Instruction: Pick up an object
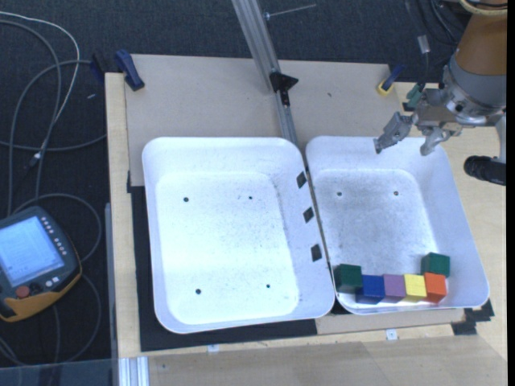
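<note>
A grey robot arm with an orange band reaches in from the right. Its gripper (409, 137) hangs over the far rim of the right bin (459, 207), its two fingers spread apart with nothing between them. Well apart from it, against the bin's near wall, coloured blocks (393, 284) sit touching in a row whose long axis runs left to right: green, blue, purple, yellow, orange, with another green block just behind the orange.

Dark carpet (48, 95) with cables (40, 71) surrounds a pale bench (201, 95); perhaps a control pendant (32, 260) left.
</note>
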Robot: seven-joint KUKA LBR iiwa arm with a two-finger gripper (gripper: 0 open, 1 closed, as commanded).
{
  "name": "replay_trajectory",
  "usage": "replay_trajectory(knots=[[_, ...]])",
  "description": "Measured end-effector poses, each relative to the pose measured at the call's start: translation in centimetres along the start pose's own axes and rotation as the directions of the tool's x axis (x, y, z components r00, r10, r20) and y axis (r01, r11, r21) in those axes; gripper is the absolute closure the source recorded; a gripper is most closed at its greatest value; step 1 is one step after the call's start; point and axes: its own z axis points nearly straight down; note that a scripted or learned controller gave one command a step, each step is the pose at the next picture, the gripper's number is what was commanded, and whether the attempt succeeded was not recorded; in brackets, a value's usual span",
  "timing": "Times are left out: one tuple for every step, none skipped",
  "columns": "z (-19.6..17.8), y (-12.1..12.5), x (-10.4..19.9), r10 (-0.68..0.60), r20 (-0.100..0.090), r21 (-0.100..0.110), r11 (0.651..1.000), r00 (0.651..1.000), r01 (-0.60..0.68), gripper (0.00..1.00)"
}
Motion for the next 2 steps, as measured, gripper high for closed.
replay_trajectory(knots=[[-1.1,3.2,-5.6,0.004,0.005,-0.005,1.0,1.0,-0.004,0.0],[-3.5,2.6,-4.4,-0.001,0.002,-0.006,1.0,1.0,0.001,0.0]])
